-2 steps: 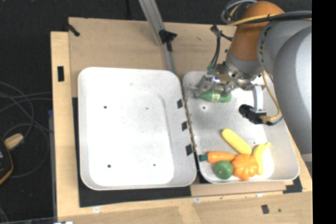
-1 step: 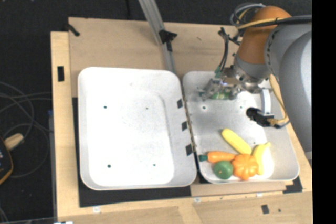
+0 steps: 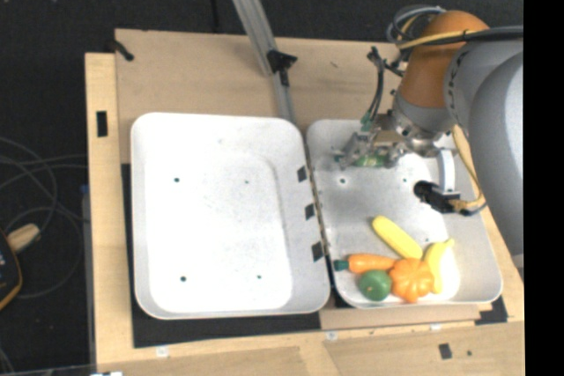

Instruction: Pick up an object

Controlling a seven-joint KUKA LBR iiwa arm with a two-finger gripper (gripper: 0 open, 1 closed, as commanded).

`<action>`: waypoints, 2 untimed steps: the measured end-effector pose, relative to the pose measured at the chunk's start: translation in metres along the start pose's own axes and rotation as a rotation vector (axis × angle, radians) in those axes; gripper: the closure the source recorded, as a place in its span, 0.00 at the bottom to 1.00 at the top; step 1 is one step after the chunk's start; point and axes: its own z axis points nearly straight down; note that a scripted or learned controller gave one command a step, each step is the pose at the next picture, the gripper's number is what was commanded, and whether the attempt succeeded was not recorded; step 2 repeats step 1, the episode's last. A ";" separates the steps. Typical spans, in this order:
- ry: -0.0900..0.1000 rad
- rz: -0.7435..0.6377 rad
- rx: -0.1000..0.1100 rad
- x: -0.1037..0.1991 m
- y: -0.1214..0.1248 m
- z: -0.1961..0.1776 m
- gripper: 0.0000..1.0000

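My gripper [image 3: 363,156] hangs over the far part of the right bin [image 3: 348,198], below the orange wrist band. Something small and green shows at its tip, but I cannot make out what it is. Toy food lies in the bin's near right corner: a yellow banana-like piece [image 3: 396,237], a carrot [image 3: 370,262], a green round fruit [image 3: 374,284], an orange pepper [image 3: 412,277] and a second yellow piece [image 3: 438,260]. The gripper stands well behind these, apart from them.
The left bin [image 3: 216,216] lies beside the right one. A slanted metal pole [image 3: 251,9] rises behind the bins. A black cable end [image 3: 429,191] hangs from the arm over the right bin's right side.
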 end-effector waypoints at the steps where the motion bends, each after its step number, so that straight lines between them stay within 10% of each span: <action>1: 0.001 0.000 -0.003 0.021 -0.147 -0.056 0.00; 2: 0.001 0.000 -0.003 0.021 -0.147 -0.056 0.00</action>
